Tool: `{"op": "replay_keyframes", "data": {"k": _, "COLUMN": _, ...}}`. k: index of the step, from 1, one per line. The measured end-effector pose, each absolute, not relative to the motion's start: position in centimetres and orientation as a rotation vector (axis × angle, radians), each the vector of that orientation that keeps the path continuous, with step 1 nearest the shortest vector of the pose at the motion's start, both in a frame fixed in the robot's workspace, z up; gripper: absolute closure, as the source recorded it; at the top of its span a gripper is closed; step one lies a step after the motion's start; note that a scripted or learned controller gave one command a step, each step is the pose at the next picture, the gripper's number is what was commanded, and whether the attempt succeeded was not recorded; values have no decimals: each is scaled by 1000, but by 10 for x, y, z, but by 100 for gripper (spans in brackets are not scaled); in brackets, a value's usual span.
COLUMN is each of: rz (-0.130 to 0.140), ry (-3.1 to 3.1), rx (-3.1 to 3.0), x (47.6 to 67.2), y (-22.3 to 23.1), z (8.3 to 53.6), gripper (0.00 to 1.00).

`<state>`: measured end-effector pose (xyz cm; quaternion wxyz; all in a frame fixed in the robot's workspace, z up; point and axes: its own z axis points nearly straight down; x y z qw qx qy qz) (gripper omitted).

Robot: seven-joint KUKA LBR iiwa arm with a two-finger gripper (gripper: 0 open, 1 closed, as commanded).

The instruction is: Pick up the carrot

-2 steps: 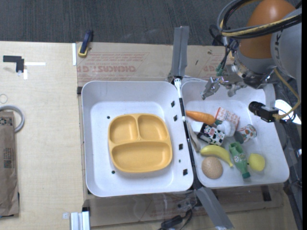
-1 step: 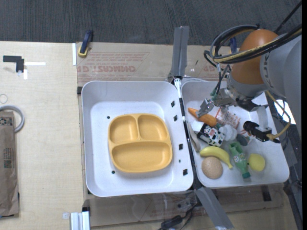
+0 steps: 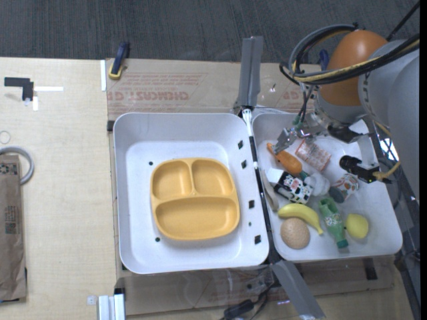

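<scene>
From my remote station I read these colours: a yellow-orange divided plate [image 3: 195,199] in the white left bin [image 3: 127,179]; in the white right bin [image 3: 390,235], an orange carrot [image 3: 288,160], a yellow banana [image 3: 298,212], a tan egg [image 3: 294,233], a yellow lemon [image 3: 357,226], a green bottle [image 3: 331,220] and a black-and-white spotted toy [image 3: 294,187]. The tabletop [image 3: 53,179] is pale wood; the arm [image 3: 393,79] is grey with an orange band.

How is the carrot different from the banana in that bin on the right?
The carrot is orange, while the banana is yellow. The carrot looks short and stubby; the banana is longer and curved. The carrot lies near the bin's back left, just beneath the gripper; the banana lies nearer the front, beside a tan egg-shaped thing. Both rest in the right bin among other small items.
</scene>
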<state>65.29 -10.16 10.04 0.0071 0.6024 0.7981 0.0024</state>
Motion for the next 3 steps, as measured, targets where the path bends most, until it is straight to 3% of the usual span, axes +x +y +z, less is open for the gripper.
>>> {"op": "replay_keyframes", "data": {"k": 1, "rz": 0, "ry": 2610, "rx": 1743, "x": 639, "y": -47, "z": 193, "gripper": 0}}
{"op": "replay_keyframes", "data": {"k": 2, "rz": 3, "ry": 2652, "rx": 1670, "x": 612, "y": -119, "z": 103, "gripper": 0}}
{"op": "replay_keyframes", "data": {"k": 3, "rz": 4, "ry": 2646, "rx": 1674, "x": 613, "y": -121, "z": 113, "gripper": 100}}
